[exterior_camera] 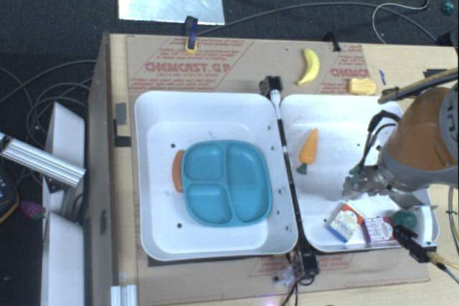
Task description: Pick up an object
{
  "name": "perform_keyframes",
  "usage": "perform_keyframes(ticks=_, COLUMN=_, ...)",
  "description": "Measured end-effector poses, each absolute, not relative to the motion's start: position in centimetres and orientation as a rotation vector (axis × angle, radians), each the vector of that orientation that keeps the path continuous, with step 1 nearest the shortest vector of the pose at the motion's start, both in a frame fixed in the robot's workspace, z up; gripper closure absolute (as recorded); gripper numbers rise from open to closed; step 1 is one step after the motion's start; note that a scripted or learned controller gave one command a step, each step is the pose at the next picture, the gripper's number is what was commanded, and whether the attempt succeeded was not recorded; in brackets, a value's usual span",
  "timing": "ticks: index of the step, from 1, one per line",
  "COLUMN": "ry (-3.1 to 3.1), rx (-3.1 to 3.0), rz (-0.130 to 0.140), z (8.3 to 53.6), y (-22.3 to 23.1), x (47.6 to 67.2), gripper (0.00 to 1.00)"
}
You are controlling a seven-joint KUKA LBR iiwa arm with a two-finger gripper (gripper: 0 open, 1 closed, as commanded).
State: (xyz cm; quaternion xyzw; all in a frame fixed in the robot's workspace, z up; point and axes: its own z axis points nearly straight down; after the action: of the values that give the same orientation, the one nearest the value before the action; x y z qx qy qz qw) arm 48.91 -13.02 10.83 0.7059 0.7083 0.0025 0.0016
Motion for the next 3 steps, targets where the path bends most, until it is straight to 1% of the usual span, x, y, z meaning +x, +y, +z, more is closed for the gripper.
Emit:
perform_keyframes(ticks=1, ry=2.224, rx=2.212, rz=0.011, z=11.9, y=-13.0, x=49.0, gripper=1.00)
perform_keyframes(ticks=2, ry=2.224, rx=2.212, rz=0.011, z=11.9, y=-13.0, x=49.0, gripper=0.00)
perform_keyframes(ticks=3, ry=2.224, rx=2.215, rz=0.002, z=9.8, y=-15.0, x=59.3, gripper=0.00)
